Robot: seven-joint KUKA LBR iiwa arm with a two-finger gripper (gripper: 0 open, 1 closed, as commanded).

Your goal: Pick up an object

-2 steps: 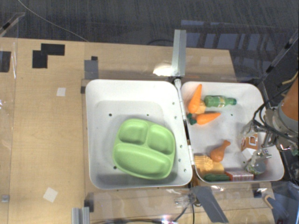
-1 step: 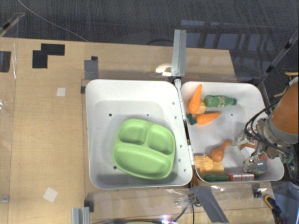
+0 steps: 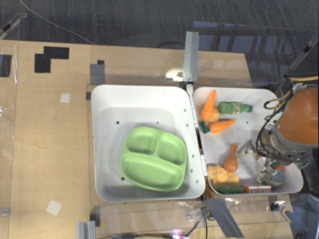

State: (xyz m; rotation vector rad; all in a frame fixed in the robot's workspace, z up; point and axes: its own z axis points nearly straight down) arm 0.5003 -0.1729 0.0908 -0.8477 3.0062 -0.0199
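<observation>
Scattered in the right bin (image 3: 249, 90): toy foods and small items, none lifted, all lying on the bin floor. Near the far left corner, an orange carrot (image 3: 208, 106) set steeply on end-to-end slant, with a second carrot (image 3: 221, 126) just below it, pointing toward the right. Beside the first carrot, along the far edge, a green bottle (image 3: 234, 107) lying on its side. Around the middle, a brown drumstick (image 3: 231, 158). In the near left corner, a yellow corn cob (image 3: 217, 172), and along the near edge a dark green cucumber (image 3: 230, 188) followed by a red and white tube (image 3: 258, 187). Low over the near right corner of the same bin, the hand (image 3: 271, 174), wrapped in cables, just above the tube and well apart from the carrots; whether spread or pressed together cannot be told, and nothing seen pinched. Above it, toward the right edge, the arm (image 3: 299, 121) with its orange band. In the left bin (image 3: 104, 133), a light green divided plate (image 3: 154, 158) toward the near right corner. Under both bins, the pale wooden desk (image 3: 45, 148).
</observation>
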